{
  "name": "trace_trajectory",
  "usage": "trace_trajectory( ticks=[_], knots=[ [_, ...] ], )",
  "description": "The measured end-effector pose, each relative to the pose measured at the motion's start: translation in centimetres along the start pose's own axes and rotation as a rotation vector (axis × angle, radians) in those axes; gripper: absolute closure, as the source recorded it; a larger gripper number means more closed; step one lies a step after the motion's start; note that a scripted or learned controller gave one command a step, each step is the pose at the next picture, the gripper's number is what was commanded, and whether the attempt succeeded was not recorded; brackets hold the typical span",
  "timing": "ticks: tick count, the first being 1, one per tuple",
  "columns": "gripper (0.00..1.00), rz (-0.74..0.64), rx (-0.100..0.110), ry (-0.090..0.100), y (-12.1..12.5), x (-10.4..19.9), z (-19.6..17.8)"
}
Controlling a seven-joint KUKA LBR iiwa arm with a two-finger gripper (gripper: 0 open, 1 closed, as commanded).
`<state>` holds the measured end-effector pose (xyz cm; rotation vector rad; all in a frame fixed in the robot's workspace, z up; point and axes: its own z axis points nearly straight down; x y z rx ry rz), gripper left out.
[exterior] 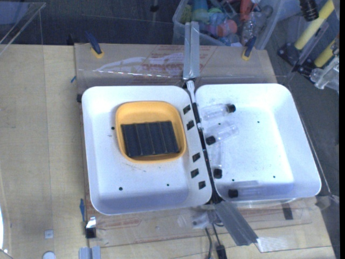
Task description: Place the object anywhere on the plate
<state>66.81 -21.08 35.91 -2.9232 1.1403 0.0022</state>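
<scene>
A yellow-orange plate (125, 115) with rounded corners sits in the left white bin (102, 182), slightly toward the back. A dark grey rectangular object with lengthwise ridges (150, 139) lies flat on the plate, covering its middle and front. Nothing touches or holds the object.
The right white bin (280, 144) holds several clear plastic bottles with black caps (218, 111), all close to the divider (195, 144) between the bins. A clear tub of colourful toys (226, 7) stands behind the bins. Yellow and black equipment (318, 15) is at the far right.
</scene>
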Motion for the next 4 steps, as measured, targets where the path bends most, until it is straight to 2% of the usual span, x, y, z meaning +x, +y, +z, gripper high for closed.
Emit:
trace_trajectory(
  ticks=[1,2,3,4],
  knots=[
    [1.00,-0.323,0.001,0.000,0.1,0.1,3.8],
    [1.00,-0.513,0.002,0.001,0.6,0.6,1.7],
    [1.00,-0.548,0.002,0.001,0.6,0.6,-0.2],
    [1.00,-0.549,0.002,0.002,0.5,0.5,-4.7]
  ],
)
